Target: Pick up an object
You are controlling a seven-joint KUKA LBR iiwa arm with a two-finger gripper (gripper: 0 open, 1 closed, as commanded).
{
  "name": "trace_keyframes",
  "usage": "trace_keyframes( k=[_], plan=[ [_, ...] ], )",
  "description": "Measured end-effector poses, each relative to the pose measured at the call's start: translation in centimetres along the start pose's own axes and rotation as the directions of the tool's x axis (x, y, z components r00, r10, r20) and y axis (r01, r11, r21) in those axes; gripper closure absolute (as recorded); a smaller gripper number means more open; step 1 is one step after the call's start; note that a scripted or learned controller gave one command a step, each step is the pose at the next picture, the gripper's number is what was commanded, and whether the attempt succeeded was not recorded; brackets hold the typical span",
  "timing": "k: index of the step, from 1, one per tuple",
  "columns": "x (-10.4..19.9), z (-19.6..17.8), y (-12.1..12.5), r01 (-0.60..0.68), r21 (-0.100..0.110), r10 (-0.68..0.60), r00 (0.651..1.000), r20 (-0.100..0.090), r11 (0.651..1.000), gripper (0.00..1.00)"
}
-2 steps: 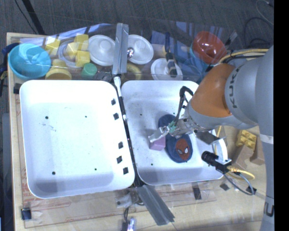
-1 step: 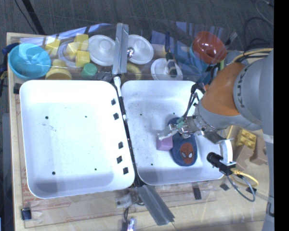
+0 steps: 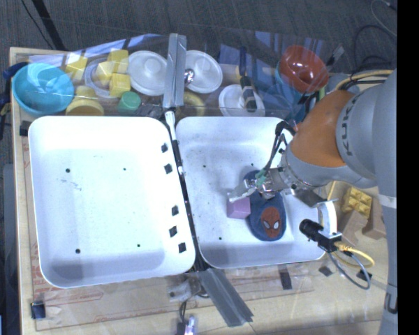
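In the right bin (image 3: 216, 152) lie a pink block (image 3: 238, 206) and a dark blue oval toy with a red spider face (image 3: 267, 221), side by side near the bin's front right. My gripper (image 3: 254, 185) reaches in from the right and hangs low just above the pink block's upper right corner. Its tips blend with something small and dark there. The grey arm with its orange band (image 3: 320, 139) covers the bin's right edge.
The left bin (image 3: 98, 201) sits beside the right one, with a row of black clips (image 3: 174, 208) along the divider. Behind the bins stand a blue bowl (image 3: 42, 87), yellow cups, white lids and a red bowl (image 3: 302, 66). Cables lie at the front right.
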State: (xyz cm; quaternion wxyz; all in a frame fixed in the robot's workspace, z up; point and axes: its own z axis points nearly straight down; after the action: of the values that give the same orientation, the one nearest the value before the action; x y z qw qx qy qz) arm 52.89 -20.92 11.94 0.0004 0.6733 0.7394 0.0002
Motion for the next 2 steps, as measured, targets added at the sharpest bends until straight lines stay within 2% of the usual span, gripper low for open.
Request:
trace_keyframes(
  k=[1, 2],
  plan=[
    [0.0, 0.0, 0.0, 0.0, 0.0, 0.0, 1.0, 0.0, 1.0, 0.0],
    [0.2, 0.8, -1.4, 0.094, 0.002, -0.094, 0.996, -0.003, 0.996, 0.0]
  ],
)
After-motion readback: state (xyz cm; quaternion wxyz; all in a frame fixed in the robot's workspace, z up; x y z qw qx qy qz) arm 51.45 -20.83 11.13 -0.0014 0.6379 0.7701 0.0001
